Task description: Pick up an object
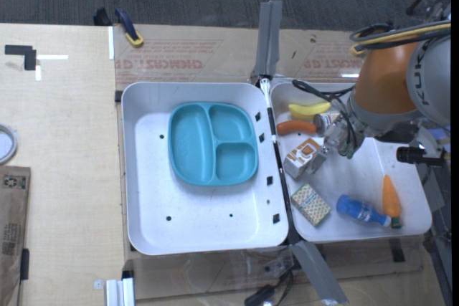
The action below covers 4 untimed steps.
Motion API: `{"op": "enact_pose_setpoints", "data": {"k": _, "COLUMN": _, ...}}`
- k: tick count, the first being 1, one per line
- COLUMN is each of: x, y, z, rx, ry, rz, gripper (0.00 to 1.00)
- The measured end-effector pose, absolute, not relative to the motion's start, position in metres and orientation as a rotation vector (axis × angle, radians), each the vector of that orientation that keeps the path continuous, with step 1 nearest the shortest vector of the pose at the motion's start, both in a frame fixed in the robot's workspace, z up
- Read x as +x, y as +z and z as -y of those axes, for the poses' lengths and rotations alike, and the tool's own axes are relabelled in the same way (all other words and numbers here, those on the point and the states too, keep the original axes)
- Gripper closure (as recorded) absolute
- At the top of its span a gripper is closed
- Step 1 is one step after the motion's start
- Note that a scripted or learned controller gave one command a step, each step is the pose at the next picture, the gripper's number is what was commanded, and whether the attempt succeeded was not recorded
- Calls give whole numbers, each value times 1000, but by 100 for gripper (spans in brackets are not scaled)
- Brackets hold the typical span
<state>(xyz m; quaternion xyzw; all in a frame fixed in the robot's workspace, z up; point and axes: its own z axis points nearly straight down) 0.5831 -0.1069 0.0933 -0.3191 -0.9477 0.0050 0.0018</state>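
My gripper (334,139) hangs low in the right bin (412,186), reaching in from the right under the orange band of the arm. Its tip is just right of a small white and orange carton (303,157) lying tilted, close to or touching the carton's upper right corner. A yellow banana (308,109) and an orange sausage-shaped toy (295,127) lie just behind the gripper. Toward the front lie a patterned green block (310,203), a blue bottle (362,211) and an orange carrot (389,196).
The left bin (143,175) holds a teal divided plate (213,143). A metal divider post (269,39) stands behind the wall where the bins meet. On the bench at far left are a tape roll (4,145) and a brown package (13,226).
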Motion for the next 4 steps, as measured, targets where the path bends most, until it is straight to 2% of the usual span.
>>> {"op": "enact_pose_setpoints", "data": {"k": 1, "x": 636, "y": 88, "z": 110, "rx": -1078, "ry": 40, "rz": 2896, "gripper": 0}}
{"op": "enact_pose_setpoints", "data": {"k": 2, "x": 634, "y": 93, "z": 103, "rx": -442, "ry": 2, "rz": 3113, "gripper": 0}}
{"op": "enact_pose_setpoints", "data": {"k": 3, "x": 649, "y": 92, "z": 99, "rx": -220, "ry": 7, "rz": 3123, "gripper": 0}}
{"op": "enact_pose_setpoints", "data": {"k": 4, "x": 656, "y": 114, "z": 121, "rx": -348, "ry": -1, "rz": 3130, "gripper": 0}}
